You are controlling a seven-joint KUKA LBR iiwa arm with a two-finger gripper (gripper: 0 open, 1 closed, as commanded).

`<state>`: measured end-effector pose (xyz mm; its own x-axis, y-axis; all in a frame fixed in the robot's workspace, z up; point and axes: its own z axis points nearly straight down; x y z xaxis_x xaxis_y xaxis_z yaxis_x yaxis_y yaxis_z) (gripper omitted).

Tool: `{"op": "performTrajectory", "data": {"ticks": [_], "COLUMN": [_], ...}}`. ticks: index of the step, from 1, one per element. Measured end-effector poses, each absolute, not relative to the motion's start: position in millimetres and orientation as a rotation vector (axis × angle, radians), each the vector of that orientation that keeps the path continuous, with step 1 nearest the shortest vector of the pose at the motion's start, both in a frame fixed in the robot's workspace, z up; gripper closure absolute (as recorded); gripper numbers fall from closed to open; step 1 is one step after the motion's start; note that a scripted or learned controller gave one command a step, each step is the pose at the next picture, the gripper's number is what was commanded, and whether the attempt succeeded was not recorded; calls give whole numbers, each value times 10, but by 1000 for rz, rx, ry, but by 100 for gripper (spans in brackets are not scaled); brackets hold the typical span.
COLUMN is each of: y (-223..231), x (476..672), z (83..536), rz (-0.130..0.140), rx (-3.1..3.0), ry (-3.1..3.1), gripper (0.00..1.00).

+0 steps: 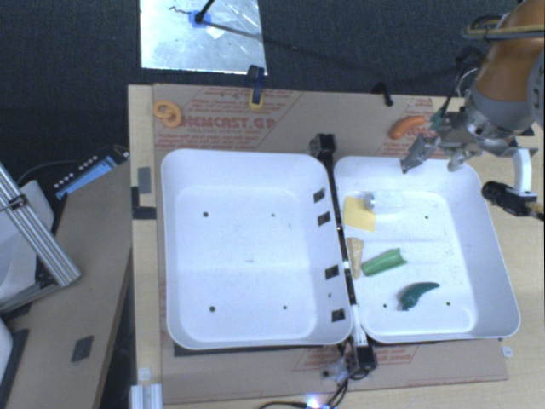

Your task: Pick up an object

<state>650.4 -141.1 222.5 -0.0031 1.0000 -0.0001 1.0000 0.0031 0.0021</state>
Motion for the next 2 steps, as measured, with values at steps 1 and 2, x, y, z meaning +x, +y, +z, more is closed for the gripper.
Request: {"op": "performTrajectory", "data": {"ticks": [1,2], "y": [-326,-403], "x": [6440,6431], "z": [3322,3359], "rz": [21,8], "rx": [2198,2208], "ry": [2233,2227], "gripper": [0,100]}}
